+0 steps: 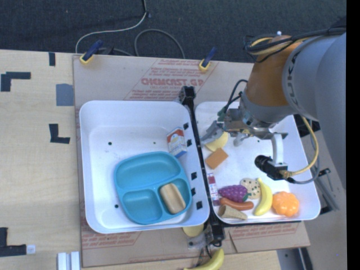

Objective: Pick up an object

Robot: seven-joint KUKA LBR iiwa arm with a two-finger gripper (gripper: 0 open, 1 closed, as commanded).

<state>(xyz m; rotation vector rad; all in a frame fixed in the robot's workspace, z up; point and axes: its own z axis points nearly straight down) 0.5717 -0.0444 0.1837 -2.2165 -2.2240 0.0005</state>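
Note:
My gripper (226, 135) hangs low over the upper left of the right bin (292, 145). Its fingers are spread open, one grey fingertip (211, 132) to the left and one to the right of a pale yellow wedge (219, 142). The wedge lies on the bin floor between them, not lifted. Just below it sits an orange-brown square slice (216, 158). Along the bin's front edge lie purple grapes (233, 193), a cookie (249, 187), a banana (263, 198), an orange fruit (286, 203) and a sausage (237, 205).
The left bin (98, 151) holds a blue divided plate (140, 179) with a bread roll (172, 198) in its right compartment, and a small carton (178, 142) by the dividing wall. Another banana (212, 260) lies outside, in front of the bins. The arm's cable (306, 167) loops over the right bin.

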